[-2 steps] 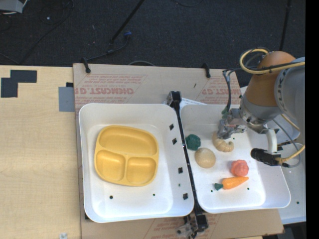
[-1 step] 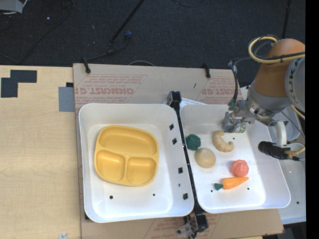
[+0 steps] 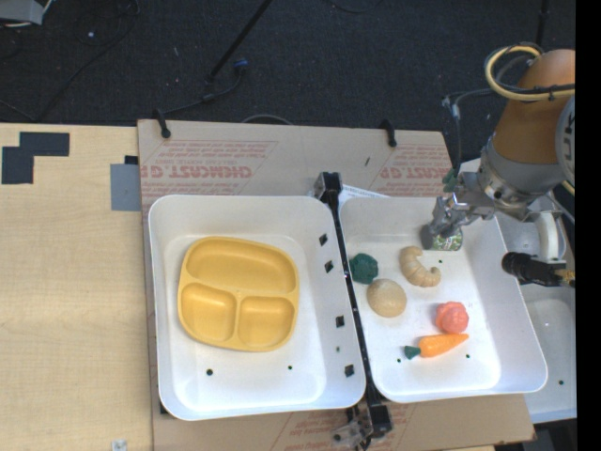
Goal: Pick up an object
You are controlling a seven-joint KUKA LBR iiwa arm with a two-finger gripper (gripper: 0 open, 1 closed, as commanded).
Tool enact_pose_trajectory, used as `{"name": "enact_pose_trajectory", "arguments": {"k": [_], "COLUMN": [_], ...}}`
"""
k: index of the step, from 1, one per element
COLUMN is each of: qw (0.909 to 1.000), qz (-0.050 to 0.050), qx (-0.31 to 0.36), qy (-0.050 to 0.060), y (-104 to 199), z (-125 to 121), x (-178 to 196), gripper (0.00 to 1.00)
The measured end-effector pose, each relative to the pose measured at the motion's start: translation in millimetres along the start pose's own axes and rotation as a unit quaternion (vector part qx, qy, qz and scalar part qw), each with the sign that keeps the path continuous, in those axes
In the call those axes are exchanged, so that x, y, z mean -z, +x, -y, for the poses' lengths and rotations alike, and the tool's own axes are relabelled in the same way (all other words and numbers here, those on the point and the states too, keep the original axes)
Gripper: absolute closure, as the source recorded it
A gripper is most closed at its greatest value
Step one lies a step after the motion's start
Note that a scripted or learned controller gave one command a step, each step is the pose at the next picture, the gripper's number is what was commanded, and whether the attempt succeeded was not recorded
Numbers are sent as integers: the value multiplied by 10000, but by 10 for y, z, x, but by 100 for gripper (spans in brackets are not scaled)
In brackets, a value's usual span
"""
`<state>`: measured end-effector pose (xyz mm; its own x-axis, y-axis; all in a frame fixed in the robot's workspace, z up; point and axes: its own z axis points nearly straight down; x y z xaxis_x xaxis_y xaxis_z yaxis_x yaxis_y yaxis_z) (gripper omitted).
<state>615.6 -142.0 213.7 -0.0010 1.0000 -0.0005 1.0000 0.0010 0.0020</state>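
Observation:
The right bin (image 3: 512, 365) holds several toy foods. A dark green lump (image 3: 363, 268) lies near the divider, with a tan round bun (image 3: 386, 298) just below it. A beige curved croissant-like piece (image 3: 419, 266) lies in the middle. Toward the front are a red berry-like piece (image 3: 452, 317) and an orange carrot (image 3: 439, 346). My gripper (image 3: 448, 233) hangs over the bin's back right part, up and right of the croissant piece. A small greenish-grey thing (image 3: 451, 241) shows right at its tip; I cannot tell whether it is gripped.
The left bin (image 3: 169, 365) holds a yellow divided plate (image 3: 239, 292). A black divider (image 3: 340, 280) runs between the bins. The grey arm with its orange band (image 3: 535, 111) comes in from the right. Cardboard lies under both bins.

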Motion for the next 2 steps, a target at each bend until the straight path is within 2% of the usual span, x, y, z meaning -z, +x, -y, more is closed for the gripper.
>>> {"name": "enact_pose_trajectory", "arguments": {"k": [1, 2], "qw": [10000, 10000], "qz": [-12, -10], "qx": [13, 17], "qy": [32, 20], "y": [443, 950], "z": [137, 106], "x": [-3, 86], "gripper": [100, 100]}}
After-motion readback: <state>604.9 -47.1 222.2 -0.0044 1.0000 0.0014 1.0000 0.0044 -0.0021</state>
